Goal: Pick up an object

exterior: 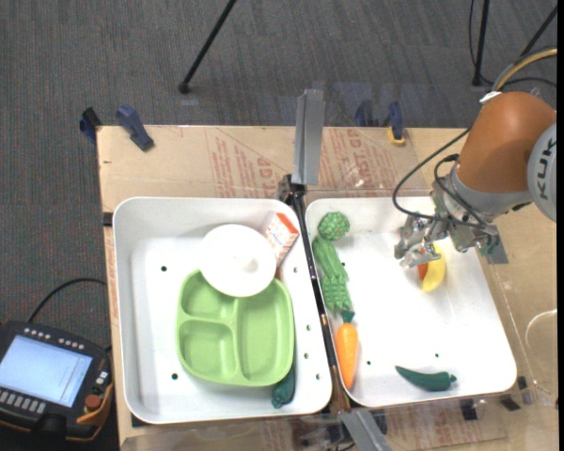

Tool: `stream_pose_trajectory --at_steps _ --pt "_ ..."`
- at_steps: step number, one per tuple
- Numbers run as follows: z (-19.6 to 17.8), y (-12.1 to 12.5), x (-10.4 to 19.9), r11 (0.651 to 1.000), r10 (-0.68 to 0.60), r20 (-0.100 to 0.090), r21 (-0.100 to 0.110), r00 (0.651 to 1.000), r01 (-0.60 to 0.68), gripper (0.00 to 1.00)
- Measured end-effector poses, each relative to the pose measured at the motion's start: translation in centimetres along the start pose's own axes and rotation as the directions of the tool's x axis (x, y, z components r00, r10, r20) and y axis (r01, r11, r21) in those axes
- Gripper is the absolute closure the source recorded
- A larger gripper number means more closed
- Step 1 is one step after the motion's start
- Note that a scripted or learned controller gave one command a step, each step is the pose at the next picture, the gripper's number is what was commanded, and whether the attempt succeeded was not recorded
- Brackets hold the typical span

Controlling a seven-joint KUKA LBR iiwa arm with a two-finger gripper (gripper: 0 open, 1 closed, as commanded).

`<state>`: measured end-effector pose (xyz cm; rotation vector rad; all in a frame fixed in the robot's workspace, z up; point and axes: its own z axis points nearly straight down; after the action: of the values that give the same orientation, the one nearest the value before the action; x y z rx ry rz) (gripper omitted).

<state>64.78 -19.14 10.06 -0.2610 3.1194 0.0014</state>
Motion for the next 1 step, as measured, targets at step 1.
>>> stream_pose_trajectory --at_steps 1 --pt "-11.23 3.84 -0.86 0.997 0.077 0.007 0.004 0.997 -0.078 1.00"
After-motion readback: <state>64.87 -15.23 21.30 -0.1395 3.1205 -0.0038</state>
